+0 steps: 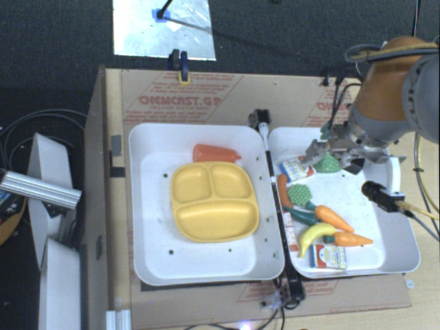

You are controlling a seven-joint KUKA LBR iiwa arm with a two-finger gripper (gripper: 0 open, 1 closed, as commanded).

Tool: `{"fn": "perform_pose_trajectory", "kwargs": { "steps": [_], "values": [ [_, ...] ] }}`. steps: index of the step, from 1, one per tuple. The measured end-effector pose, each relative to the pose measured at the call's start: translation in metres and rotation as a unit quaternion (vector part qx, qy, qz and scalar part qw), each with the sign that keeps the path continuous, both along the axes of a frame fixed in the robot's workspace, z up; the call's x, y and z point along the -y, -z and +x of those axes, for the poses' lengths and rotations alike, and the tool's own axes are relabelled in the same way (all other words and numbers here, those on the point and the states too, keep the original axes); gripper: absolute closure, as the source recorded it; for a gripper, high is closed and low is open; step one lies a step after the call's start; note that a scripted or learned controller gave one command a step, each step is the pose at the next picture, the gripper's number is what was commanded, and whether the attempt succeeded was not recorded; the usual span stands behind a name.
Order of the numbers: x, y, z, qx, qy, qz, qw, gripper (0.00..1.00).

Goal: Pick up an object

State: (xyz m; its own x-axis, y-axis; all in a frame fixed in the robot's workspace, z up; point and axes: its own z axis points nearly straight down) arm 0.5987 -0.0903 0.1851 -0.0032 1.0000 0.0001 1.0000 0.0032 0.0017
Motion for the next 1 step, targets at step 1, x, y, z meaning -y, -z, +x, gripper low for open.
{"fn": "perform_pose_trajectory", "kwargs": {
  "steps": [1],
  "values": [
    [0.0366,0.0792,-0.0373,-0.002,0.002,-0.0003,1.0,0.0]
  ]
}}
